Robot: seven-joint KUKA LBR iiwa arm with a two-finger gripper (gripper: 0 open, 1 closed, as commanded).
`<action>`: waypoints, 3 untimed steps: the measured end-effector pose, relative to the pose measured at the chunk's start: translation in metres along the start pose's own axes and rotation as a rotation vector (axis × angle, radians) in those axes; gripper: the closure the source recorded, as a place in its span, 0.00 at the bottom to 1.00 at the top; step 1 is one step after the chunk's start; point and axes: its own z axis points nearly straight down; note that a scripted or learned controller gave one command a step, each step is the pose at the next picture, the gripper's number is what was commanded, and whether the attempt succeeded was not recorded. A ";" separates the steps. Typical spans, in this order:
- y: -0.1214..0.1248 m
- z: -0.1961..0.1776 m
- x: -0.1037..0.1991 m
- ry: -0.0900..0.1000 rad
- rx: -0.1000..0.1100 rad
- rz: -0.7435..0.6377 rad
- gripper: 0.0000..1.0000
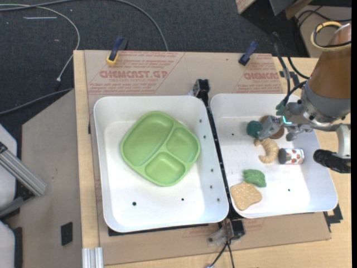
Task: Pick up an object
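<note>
Nothing is picked up yet. Arm's gripper (pixel 274 125) is low in the right bin (pixel 318 197), right above the croissant (pixel 269 150). I cannot tell if it is gripping

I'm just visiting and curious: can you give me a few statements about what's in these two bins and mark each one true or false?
1. A green divided plate lies in the left bin. True.
2. The plate has food on it. False: its compartments are bare.
3. The gripper is over the right bin. True.
4. The croissant lies in the left bin. False: it is in the right bin.
5. A tan cracker lies near the right bin's front corner. True.
</note>
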 end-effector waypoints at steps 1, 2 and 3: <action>0.000 -0.001 0.000 0.000 -0.002 0.000 0.00; -0.004 0.057 0.010 0.001 0.005 0.000 0.00; -0.006 0.119 0.008 0.000 0.001 0.001 0.00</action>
